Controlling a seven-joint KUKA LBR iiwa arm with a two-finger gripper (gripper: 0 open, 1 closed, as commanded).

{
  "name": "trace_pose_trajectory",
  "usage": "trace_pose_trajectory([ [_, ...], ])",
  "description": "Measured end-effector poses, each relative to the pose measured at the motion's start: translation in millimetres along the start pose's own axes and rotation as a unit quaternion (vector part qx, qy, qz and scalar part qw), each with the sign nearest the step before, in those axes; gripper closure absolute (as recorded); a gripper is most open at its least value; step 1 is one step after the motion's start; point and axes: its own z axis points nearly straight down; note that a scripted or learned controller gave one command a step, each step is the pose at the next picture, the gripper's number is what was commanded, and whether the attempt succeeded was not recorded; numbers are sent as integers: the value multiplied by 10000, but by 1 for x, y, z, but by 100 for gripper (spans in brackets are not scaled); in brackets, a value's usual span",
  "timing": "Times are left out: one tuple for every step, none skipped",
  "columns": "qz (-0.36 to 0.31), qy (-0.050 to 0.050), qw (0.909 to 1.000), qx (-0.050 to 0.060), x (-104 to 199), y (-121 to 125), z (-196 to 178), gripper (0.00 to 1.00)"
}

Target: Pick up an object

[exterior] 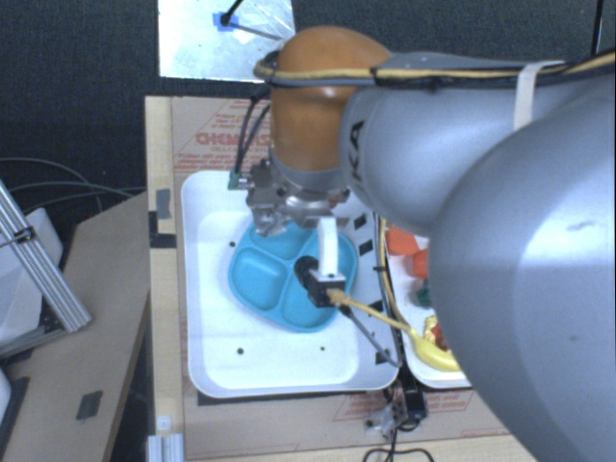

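Blue divided plate (274,292) lies flat approx. mid left bin (207,359); gripper (274,217) sits over plate's 11–12 o'clock rim, v. close; open or clenched, can't tell from this angle. Risks, IMO: shallow sloped rim gives little to pinch, so plate may slip or tip on lift; too deep a descent could jam it vs bin floor. Right bin (452,381) at 3 o'clock, w/ yellow item (435,356), well apart; no clash likely.
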Motion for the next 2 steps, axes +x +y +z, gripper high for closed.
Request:
trace_pose_trajectory([
  [11, -2, 10000, 20, 20, -36, -25, 100],
  [13, -8, 10000, 36, 20, -89, -40, 100],
])
